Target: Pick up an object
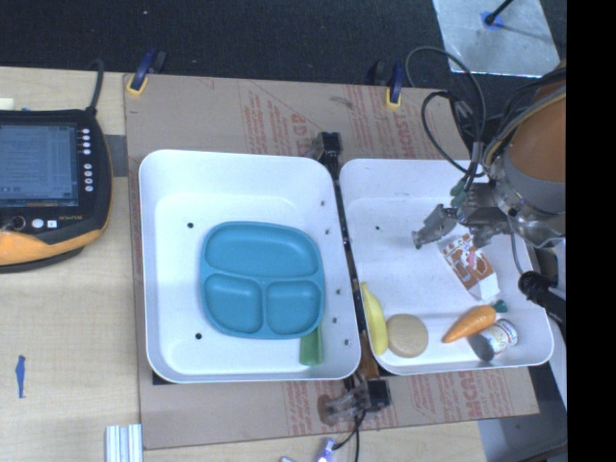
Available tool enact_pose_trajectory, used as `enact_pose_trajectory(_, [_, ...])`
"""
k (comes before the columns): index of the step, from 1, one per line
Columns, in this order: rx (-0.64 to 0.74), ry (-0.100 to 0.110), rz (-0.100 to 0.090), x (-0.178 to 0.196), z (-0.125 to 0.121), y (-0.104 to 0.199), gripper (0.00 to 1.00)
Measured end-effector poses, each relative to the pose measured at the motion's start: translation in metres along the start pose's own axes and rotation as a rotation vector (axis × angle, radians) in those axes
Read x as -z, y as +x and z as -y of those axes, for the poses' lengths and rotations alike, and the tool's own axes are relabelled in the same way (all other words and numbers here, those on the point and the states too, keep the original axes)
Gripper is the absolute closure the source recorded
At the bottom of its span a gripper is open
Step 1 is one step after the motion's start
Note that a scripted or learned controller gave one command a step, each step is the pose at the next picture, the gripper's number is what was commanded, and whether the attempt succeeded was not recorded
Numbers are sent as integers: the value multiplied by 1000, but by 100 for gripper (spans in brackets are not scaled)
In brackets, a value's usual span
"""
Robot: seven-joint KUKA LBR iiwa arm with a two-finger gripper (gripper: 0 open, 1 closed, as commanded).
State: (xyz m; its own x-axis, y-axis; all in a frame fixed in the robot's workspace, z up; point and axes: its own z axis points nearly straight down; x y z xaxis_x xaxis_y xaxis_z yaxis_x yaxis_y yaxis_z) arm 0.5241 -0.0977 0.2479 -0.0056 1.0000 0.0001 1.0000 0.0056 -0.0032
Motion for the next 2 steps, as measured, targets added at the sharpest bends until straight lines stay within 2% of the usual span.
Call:
enact_pose_trajectory(1, [-4,-2,2,-5,-1,-87,0])
enact_pose_trajectory(2, [0,2,1,-66,-19,-110,0])
